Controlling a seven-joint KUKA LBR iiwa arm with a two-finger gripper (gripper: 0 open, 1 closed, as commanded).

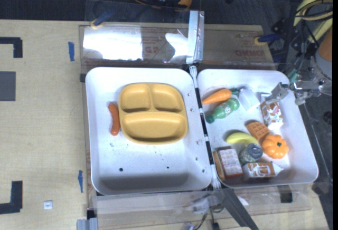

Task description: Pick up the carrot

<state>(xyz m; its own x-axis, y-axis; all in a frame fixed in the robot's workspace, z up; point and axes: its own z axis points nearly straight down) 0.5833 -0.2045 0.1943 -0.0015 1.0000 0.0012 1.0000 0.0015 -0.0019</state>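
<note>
Gripper (289, 88) at right bin's (309, 157) far edge, well apart from carrot (216, 96)

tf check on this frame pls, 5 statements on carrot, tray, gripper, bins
1. The orange carrot with green top lies in the right white bin. True.
2. The yellow three-compartment plastic tray holds the carrot. False: the tray sits in the left white bin, and the carrot is in the other bin.
3. The gripper holds the carrot between its fingers. False: it is at the right bin's far right edge, apart from the carrot.
4. An orange-red toy sausage lies beside the tray, on its left in the camera view. True.
5. The small orange toy pumpkin is in the left bin. False: it is in the right bin, near the yellow toy banana.
</note>
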